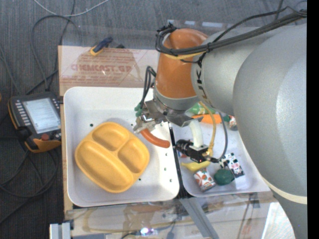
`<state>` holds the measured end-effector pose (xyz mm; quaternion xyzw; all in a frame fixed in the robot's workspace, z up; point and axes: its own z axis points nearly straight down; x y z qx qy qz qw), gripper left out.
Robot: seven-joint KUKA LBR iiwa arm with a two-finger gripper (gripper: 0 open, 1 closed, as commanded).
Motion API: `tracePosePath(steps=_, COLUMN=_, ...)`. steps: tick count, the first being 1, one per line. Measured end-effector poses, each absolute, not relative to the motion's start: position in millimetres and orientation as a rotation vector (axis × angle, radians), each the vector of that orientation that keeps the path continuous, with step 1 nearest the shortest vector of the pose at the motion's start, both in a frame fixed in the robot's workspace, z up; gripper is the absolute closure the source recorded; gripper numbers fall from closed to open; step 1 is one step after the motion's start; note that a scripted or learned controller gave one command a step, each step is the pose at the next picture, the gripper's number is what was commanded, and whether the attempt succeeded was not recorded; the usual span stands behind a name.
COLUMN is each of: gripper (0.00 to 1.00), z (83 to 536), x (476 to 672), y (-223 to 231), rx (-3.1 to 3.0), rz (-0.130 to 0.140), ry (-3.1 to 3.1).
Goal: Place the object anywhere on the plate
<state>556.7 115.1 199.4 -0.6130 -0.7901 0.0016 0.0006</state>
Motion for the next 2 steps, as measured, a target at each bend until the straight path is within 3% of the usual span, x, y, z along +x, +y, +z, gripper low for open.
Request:
tracePosePath(steps=1, gripper=1.0, z=183.1, x=534.3, y=158.5, rx=-1.767, rz=0.006, ry=-2.595)
tracePosePath(steps=2, gripper=0.0, z=183.2, x=534.3, y=158.5, rx=-1.767, rz=0.006, ry=-2.595)
